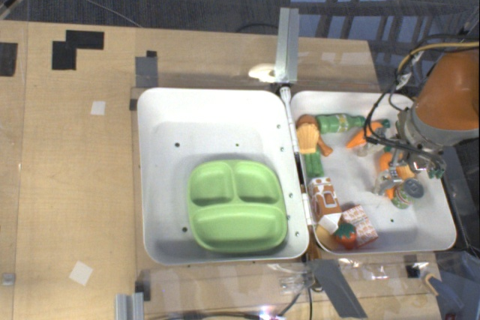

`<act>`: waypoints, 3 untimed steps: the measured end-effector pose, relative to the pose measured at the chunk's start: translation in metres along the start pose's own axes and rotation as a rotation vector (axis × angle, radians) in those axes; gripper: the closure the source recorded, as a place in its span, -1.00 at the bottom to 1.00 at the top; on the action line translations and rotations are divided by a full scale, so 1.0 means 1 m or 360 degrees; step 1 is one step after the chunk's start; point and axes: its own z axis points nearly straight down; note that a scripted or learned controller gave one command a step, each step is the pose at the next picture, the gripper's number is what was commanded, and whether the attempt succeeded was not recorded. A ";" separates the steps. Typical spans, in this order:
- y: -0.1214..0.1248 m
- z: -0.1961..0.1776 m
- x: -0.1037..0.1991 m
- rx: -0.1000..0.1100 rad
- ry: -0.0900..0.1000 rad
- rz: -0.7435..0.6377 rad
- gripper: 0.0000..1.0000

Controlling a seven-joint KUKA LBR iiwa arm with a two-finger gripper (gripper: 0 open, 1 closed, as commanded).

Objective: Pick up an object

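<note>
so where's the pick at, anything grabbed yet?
Done: the arm has reached over the right bin, and the pincer sits low among the orange pieces by the can. In hand: nothing visibly lifted; whether it grips anything can't be told. Left: grasp and lift. The green tray lies untouched in the left bin.

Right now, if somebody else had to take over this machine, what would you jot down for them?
Gripper: low inside the right bin, among the small items on its far-right side; whether it holds anything cannot be seen.
Right bin: green bottle, wooden figure, brown carton, patterned box, small can, orange bits.
Left bin: a green divided tray.
Done: nothing visibly lifted.
Left: get one object and raise it.
</note>
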 end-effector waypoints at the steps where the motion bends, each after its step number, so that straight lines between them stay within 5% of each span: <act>1: 0.005 0.000 0.000 0.0001 0.0000 0.0012 -1.00; 2: 0.003 0.000 -0.011 -0.0002 0.0002 0.0072 -1.00; 3: 0.020 -0.001 0.012 0.0000 0.0000 0.0104 -1.00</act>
